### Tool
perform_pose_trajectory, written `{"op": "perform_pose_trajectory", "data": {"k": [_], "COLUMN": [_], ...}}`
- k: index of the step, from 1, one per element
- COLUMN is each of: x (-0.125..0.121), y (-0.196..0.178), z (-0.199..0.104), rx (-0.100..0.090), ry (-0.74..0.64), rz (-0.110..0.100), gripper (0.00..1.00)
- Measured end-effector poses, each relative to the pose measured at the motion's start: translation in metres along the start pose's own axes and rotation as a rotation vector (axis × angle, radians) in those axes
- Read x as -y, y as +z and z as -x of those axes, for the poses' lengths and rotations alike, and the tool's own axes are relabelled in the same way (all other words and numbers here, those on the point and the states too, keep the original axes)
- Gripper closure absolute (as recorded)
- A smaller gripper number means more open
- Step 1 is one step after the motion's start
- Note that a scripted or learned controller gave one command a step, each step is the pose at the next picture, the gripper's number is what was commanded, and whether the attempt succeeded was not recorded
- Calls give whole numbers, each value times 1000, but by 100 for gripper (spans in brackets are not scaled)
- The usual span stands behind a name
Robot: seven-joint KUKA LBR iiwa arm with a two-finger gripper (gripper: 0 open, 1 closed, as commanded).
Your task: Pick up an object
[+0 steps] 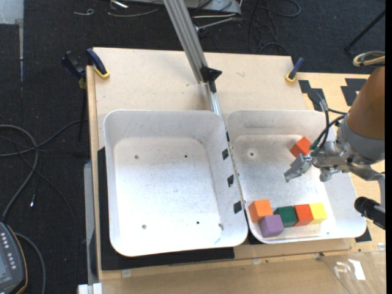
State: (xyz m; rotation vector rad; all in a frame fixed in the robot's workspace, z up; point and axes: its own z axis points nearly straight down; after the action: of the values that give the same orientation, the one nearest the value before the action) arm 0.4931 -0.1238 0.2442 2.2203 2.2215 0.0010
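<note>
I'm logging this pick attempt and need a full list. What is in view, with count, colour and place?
Bins: 2, white, side by side on the bench; left bin, right bin.
Orange blocks: 3, all in the right bin; one near the gripper, two in the front row.
Green block: 1, front row, right bin.
Yellow block: 1, right end of the front row.
Purple block: 1, front edge, right bin.
Clamps: 2, yellow-tipped, at the board's back corners.
Metal bar: 1, silver, slanting over the back.
Arm: 1, grey and orange, from the right.
Gripper: 1, over the right bin.
</note>
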Motion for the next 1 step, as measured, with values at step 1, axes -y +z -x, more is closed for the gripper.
{"op": "perform_pose_trajectory", "data": {"k": [1], "x": [-50], "y": [101], "z": [75], "rx": [2], "ry": [4], "rz": [-4], "gripper": [0]}}
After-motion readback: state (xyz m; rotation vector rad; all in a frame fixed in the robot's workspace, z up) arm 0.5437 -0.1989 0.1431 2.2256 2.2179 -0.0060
